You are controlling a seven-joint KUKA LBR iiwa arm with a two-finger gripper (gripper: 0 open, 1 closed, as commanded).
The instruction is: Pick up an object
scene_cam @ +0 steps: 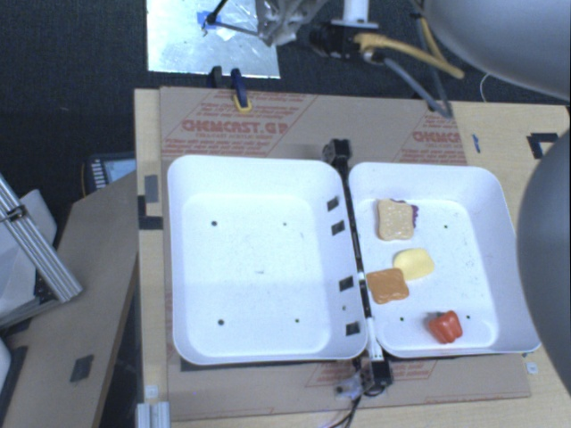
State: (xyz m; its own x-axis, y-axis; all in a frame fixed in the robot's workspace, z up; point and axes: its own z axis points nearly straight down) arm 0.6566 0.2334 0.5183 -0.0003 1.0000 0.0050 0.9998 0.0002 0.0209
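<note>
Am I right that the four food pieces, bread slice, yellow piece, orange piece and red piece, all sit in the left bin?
Not quite. In the camera view the bread slice, yellow piece, orange piece and red piece all sit in the right bin, not the left bin.

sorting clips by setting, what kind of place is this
Probably a robotics lab workcell, not a kitchen: two white bins clamped on a protective board, toy food like the bread slice, and the grey robot arm overhead.

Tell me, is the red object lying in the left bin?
No, the red object lies in the right bin, near its front corner, along with the bread slice and two other flat pieces.
</note>
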